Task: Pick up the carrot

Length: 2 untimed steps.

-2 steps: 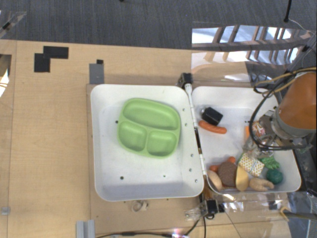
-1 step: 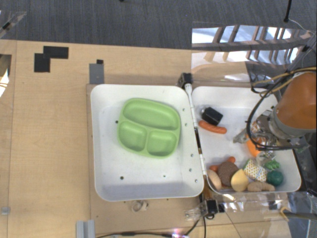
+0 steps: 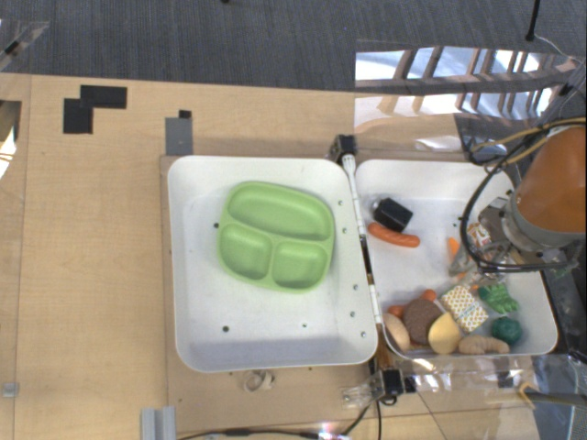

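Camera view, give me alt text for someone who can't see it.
A grey arm with an orange band reaches into the right white bin, which holds a carrot, a black block and toy foods. The left white bin holds a green divided plate.

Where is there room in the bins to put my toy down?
Left bin: bare floor all around the green plate. Right bin: open patch between the carrot and the food pile. That near edge is crowded.

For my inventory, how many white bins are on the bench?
2: left bin holds a green plate; right bin holds the food items, partly covered by the arm.
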Available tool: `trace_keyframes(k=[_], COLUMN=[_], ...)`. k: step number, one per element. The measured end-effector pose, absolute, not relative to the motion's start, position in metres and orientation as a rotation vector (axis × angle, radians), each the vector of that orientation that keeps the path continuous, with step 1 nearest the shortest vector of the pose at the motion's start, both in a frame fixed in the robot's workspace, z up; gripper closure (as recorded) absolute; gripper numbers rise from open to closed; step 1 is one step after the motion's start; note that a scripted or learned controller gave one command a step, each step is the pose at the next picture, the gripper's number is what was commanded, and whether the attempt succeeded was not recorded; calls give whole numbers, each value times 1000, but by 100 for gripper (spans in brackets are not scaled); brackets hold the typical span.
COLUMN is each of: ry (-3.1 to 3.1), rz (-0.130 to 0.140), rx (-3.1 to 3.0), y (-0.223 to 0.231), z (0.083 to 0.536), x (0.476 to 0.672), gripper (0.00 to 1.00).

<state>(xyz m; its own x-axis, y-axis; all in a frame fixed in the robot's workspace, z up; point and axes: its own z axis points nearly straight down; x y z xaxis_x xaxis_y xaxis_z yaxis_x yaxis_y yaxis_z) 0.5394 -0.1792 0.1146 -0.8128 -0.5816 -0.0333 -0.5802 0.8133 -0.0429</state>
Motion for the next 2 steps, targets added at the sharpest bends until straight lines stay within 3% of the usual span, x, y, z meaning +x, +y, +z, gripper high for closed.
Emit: trace_keyframes(k=[1, 2], ry=[3075, 3078], rz=[-6, -5], rx=[-544, -542], y=[-156, -157], z=[220, 218], x=[582, 582], gripper=[100, 0])
